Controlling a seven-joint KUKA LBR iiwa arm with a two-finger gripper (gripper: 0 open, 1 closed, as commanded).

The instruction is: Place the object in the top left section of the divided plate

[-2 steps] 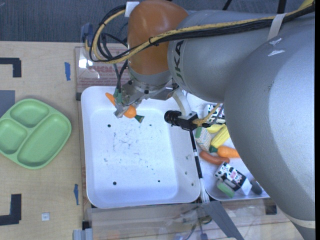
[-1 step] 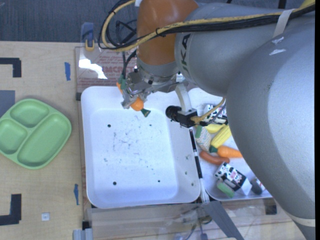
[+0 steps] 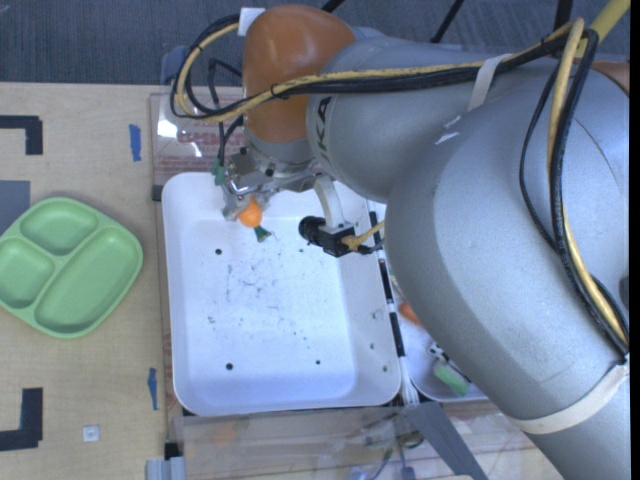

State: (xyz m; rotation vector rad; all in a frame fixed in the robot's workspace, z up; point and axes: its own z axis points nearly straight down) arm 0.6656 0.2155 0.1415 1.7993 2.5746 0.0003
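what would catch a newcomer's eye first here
The big grey arm fills the right side, its orange band at top centre. Below that band the gripper hangs over the far left corner of the white bin, with a small orange object at its tip. A green divided plate lies on the bench at far left.

Divided plate (image 3: 68, 265): light green all over, plain. Left bin (image 3: 262, 308): white, floor marked with faint grey scuffs and a few small black dots. Small object (image 3: 250, 214) at the gripper (image 3: 240, 190): orange with a dark green tip. Gripper: silvery metal. Arm (image 3: 470, 218): grey, with orange band (image 3: 290, 58) above the wrist; yellow and black cables along it. Bench (image 3: 90, 368): pale tan wood, with black corner marks and short blue tape strips. Right bin (image 3: 440, 373): white, orange and green bits inside.
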